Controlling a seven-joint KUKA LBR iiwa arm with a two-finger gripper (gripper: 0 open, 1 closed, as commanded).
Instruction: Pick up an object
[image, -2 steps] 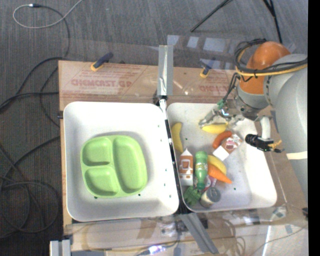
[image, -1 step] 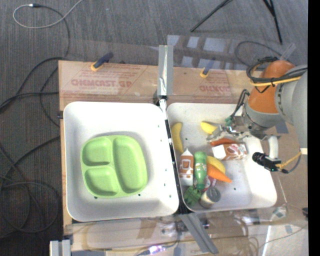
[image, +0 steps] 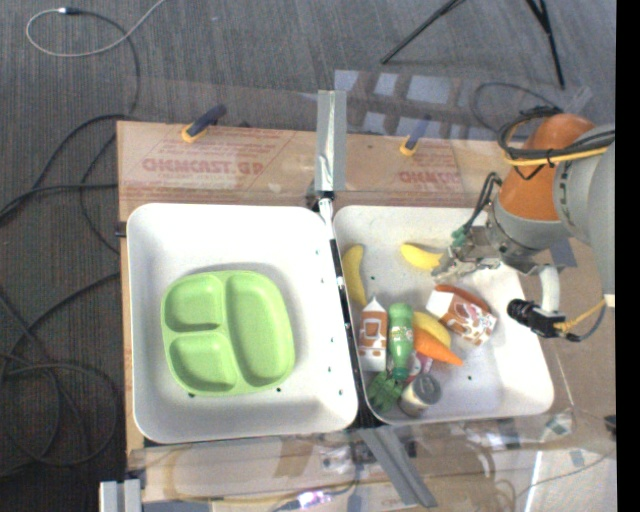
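Yellow lemon-shaped fruit (image: 421, 256) lies in the right bin (image: 520, 385), near its back wall; long axis runs left-right, pointed tips toward each side; pincer (image: 462, 262) sits just beside its right tip, finger state cannot be told; risk: the rounded skin may squirt sideways, or the adjacent carton (image: 463, 313) gets nudged.

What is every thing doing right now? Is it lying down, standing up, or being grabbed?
Green tray: flat in left bin.
Banana: lying along right bin's left wall.
Yellow toy: lying beside gripper, not grabbed.
Green bottle: lying down.
Carrot: lying down.
Red-and-white carton: tipped over.
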